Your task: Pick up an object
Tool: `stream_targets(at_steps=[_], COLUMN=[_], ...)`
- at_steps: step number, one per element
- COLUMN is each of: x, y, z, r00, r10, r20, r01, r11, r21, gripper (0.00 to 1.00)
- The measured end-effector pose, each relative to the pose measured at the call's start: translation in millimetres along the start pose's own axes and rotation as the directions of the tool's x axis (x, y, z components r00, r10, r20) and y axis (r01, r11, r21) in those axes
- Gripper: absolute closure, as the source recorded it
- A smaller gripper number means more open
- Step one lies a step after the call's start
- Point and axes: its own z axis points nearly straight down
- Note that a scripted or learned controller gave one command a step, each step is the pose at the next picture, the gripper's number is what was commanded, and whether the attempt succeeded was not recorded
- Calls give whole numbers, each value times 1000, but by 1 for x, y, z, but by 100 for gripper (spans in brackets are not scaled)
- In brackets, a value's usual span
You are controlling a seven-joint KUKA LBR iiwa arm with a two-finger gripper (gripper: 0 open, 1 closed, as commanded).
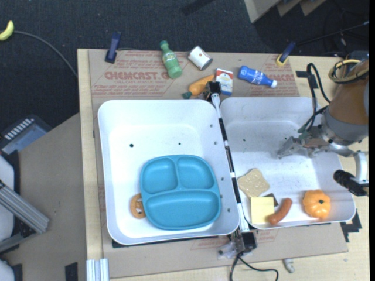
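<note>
While the arm (345, 107) reaches over the right bin's (258, 113) far edge, the gripper (291, 147) hangs open, the cracker (253, 182) well apart.

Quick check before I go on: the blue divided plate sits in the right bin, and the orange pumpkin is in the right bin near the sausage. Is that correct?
Not quite. The camera view shows the blue divided plate in the left bin, not the right one. The orange pumpkin is in the right bin near the sausage, as you said.
</note>
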Motion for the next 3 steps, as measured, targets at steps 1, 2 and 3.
stream_targets(at_steps=[1, 2, 3], x=[2, 4, -18], y=[-79, -14, -83], z=[-97, 0, -29], r00=[1000, 1000, 1000], r10=[0, -1, 0], r20=[0, 0, -1], r01=[0, 1, 0], r11=[1000, 1000, 1000], r21=[-1, -2, 0], gripper=[0, 0, 0])
